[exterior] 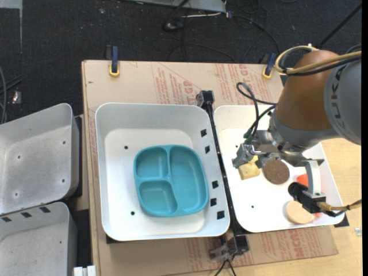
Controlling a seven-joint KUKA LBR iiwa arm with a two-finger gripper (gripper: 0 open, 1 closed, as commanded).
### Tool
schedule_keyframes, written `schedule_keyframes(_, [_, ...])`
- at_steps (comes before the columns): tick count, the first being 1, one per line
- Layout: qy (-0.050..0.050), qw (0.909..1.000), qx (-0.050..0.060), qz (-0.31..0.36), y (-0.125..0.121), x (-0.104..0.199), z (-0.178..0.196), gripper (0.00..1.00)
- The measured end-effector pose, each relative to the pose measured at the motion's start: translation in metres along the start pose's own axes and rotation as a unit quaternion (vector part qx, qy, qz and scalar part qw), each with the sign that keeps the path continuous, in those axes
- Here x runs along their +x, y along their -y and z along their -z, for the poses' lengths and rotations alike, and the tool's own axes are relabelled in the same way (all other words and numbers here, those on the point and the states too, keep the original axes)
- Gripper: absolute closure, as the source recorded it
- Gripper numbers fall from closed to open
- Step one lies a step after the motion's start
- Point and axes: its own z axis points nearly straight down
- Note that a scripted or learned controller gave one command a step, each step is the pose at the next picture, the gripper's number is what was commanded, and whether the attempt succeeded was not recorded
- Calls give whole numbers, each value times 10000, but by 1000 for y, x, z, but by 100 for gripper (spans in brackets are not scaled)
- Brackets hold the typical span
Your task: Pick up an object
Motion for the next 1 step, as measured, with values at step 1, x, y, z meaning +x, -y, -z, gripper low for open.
schedule_keyframes(1, [1, 10000, -11, 1, -8, 57, 9, 100])
